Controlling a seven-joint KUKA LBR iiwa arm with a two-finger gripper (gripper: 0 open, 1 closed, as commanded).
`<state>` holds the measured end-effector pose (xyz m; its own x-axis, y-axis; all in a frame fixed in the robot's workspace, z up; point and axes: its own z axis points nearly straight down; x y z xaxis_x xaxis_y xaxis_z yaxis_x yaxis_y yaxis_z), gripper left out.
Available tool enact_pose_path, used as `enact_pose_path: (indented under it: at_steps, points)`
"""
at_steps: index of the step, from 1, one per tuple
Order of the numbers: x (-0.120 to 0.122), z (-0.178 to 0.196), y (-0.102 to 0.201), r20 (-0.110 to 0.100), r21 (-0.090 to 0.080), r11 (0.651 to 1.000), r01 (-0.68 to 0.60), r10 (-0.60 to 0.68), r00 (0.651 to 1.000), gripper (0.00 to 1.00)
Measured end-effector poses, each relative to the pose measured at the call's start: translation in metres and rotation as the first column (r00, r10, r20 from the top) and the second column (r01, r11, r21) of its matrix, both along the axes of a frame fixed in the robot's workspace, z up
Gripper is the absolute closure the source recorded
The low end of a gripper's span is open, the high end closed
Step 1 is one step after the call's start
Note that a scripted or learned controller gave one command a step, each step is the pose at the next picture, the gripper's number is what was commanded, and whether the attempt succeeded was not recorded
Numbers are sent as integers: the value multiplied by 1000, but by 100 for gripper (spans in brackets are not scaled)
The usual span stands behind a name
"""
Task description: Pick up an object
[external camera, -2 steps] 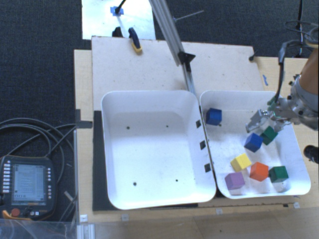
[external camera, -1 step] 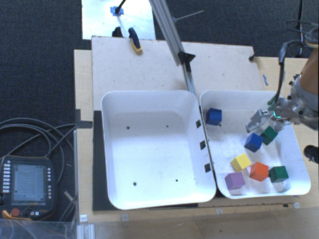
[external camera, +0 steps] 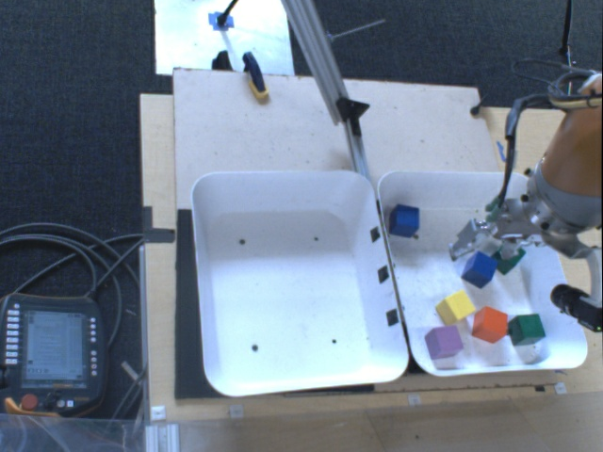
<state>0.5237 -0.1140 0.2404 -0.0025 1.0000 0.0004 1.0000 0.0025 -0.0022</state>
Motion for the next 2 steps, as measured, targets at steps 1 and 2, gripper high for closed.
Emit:
enact_pose_path:
  at_steps: [1, 2]
  points:
    - [-1, -43, 5, -1, 1, 1000, 0, 0, 1000, 0]
    - [-2, -95, 16, -2, 1, 1000, 0, 0, 1000, 0]
